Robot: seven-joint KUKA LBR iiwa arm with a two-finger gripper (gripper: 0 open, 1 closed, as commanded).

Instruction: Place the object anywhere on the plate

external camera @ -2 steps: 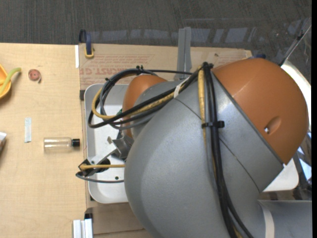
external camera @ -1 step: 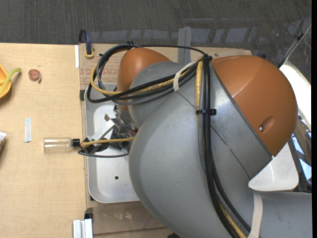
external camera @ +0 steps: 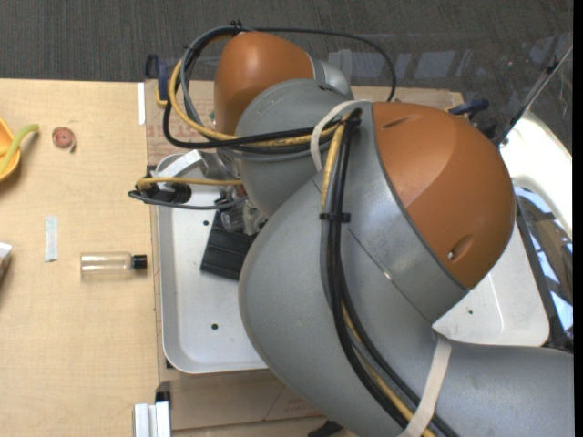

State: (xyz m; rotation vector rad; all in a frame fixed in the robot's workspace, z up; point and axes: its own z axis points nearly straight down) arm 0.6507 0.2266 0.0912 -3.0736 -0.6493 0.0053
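One white bin [external camera: 182,335] holds a black object [external camera: 221,248], just beside the gripper [external camera: 239,215]; its grip state is unclear.

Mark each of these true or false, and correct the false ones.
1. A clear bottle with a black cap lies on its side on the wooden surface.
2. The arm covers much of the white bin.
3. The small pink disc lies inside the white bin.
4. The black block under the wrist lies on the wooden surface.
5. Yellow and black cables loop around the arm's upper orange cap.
1. True: the clear bottle lies on its side on the wooden surface, cap pointing right.
2. True: the arm hides most of the white bin.
3. False: the pink disc lies on the wooden surface, left of the bin.
4. False: the black block lies inside the white bin.
5. True: the cables loop around the upper orange cap.
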